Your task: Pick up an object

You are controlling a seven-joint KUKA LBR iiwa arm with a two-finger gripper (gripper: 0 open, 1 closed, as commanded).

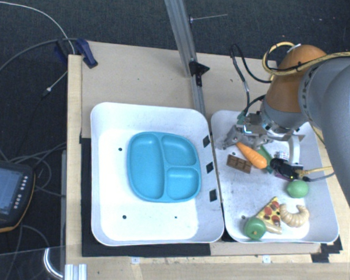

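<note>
Toy carrot (252, 155) lies flat in the right bin (238, 196), up toward 10 o'clock from the middle of that bin, and it looks like the thing the robot is going for. It is on the bin floor, so it has not been picked up yet. The gripper (248, 137) hangs low, very close to the carrot, at about 11 o'clock from it. It may be touching the carrot's thick end, but that is too hard to see. Whether the gripper is wide or narrow cannot be told either, because the arm's wrist is in the way. Nothing can be seen held in it. So the reach looks mostly done, and the grab and the lift are still to do. A small brown block (240, 164) sits just beside the carrot at 7 o'clock and could get bumped. Farther out, a green ball (298, 188) rests at 4 o'clock from the carrot. A pizza slice (270, 210) and a curved tan pastry (294, 216) lie at 5 o'clock, near each other. A green apple (254, 228) sits at 6 o'clock, touching the pizza slice. Off at 9 o'clock is the left bin (110, 180), with a blue tray (143, 170) lying in its middle.
</note>
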